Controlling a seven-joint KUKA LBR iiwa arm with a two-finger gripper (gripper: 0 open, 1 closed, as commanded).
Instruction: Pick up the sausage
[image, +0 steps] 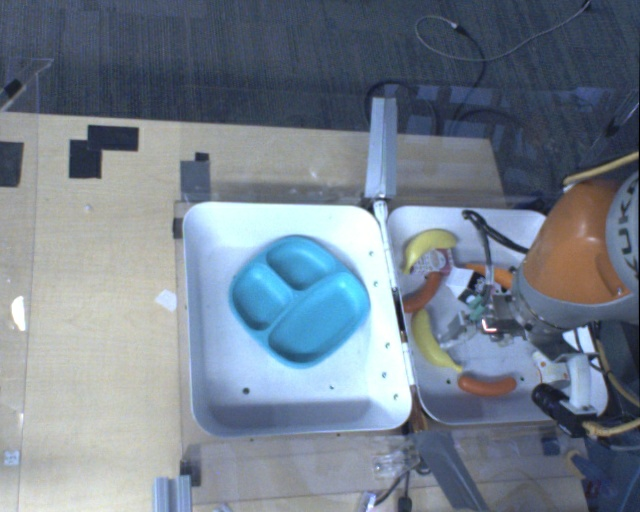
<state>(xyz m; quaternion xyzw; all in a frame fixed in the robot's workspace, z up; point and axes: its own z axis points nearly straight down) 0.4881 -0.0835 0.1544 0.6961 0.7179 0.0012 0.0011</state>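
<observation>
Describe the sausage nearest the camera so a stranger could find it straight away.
Go to the right-hand white bin, the one under the grey and orange arm. Along its near wall lies a short reddish-brown sausage, just past the lower tip of a yellow banana. A second sausage lies farther back, between two bananas; this one lies alone.

Right bin (440, 410): crowded. Sausage (488, 384) near front edge, open floor just behind it. Banana (434, 342) flanks its left; second banana (428, 246) and another sausage (424, 291) crowd the back-left corner. Arm (585, 255) overhangs the right side. Left bin (215, 400): blue divided tray (300, 299) fills centre, margins free.
</observation>
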